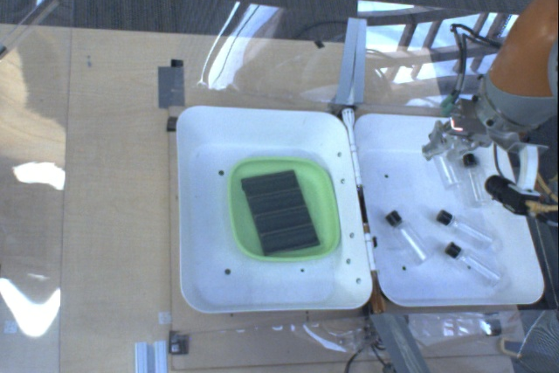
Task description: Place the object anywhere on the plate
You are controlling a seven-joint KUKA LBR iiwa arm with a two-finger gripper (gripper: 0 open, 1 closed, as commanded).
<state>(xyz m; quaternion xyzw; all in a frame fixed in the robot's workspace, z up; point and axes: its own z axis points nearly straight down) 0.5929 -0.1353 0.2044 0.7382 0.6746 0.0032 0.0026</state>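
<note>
A green plate sits in the middle of the left bin. On it lies a dark grey ridged block. Several clear vials with black caps lie in the right bin, among them one near the bin's left side and another towards the front. My gripper hangs over the right bin's far right part, just above a further vial with its cap beside the gripper. Whether that vial is in the gripper's hold is unclear.
The arm's orange band and grey wrist come in from the upper right, with cables beside them. A grey metal post stands behind the seam between the two bins. A raised divider separates the bins.
</note>
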